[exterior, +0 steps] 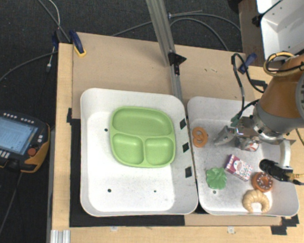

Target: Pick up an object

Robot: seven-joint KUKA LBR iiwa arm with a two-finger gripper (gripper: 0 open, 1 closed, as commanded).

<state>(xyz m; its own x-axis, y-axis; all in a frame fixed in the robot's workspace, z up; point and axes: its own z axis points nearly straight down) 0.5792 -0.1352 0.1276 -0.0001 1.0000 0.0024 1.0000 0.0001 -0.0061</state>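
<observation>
Honestly, my pincer (pixel 229 136) hangs with fingers apart and nothing between them in the right bin (pixel 207 201) — the pretzel (pixel 199 137) lies just beside, near the left wall. If I close off-centre I'll nudge it against that wall — or catch air.

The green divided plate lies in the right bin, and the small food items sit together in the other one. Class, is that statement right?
Not quite. The camera view shows the green divided plate in the left bin, not the right. The small food items, such as the croissant and the green leafy piece, do sit together in the other one, the right bin.
</observation>
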